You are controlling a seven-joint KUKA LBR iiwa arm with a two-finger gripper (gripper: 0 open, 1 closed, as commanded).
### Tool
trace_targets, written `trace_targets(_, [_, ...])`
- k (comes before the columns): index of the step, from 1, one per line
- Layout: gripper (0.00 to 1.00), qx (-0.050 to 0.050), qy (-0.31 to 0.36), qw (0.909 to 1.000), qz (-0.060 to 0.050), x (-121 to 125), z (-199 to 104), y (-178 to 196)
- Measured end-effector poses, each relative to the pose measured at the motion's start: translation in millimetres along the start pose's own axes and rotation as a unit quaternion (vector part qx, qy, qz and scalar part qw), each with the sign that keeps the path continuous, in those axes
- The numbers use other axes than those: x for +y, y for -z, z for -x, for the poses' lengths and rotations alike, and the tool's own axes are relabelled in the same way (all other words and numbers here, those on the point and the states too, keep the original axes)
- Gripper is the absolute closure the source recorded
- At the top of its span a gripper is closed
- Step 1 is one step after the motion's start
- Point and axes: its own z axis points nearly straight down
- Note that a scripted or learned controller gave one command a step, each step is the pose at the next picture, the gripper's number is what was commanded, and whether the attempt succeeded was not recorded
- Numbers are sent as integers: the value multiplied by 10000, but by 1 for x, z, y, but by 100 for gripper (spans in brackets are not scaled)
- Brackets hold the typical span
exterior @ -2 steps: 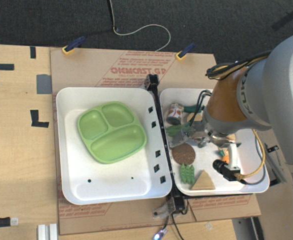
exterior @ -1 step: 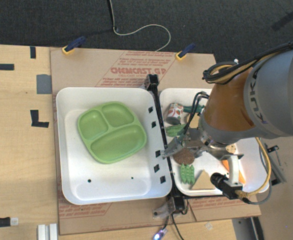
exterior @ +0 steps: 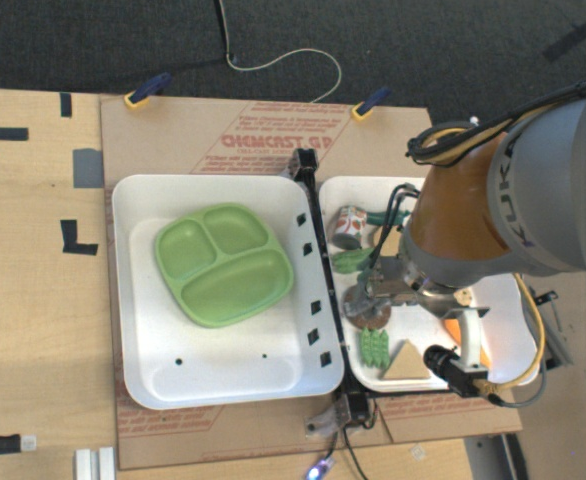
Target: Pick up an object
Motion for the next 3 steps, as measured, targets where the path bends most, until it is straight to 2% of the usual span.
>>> trace_targets(1, [100,3,30,10000,81,1,-49,87])
trace_targets(2, [100,-2,14,9999,104,1,-58,197])
trace_targets(3, [100,-1,35,10000,87,16,-128,261])
